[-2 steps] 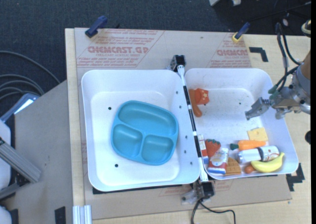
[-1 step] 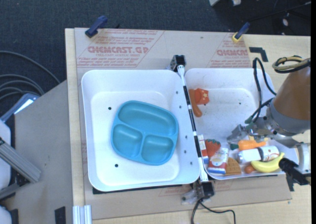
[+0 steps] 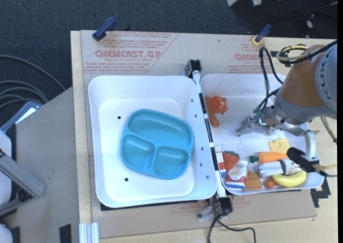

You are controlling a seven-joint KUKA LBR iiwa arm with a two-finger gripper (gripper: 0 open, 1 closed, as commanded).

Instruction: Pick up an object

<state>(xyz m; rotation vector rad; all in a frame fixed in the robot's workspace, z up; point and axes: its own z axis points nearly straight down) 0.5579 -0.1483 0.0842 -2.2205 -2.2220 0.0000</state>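
Observation:
My gripper [image 3: 252,124] hangs low over the middle of the right bin [image 3: 236,88], on the grey arm with its orange band [image 3: 303,84] reaching in from the right. Nothing shows in its grasp. An orange toy [image 3: 216,106] lies to its left by the divider, apart from it. Along the bin's front edge lies a crowd of play food: a banana [image 3: 290,179], a carrot [image 3: 271,157], a yellow cheese slice [image 3: 278,145], a red strawberry-like piece [image 3: 231,158] and small packets [image 3: 238,175].
The left bin [image 3: 102,129] holds a blue three-compartment plate [image 3: 157,144]. A black divider rail [image 3: 204,119] runs between the bins. Cables [image 3: 266,73] trail from the arm over the right bin's back. Blue clamps [image 3: 104,28] sit at the board's far corners.

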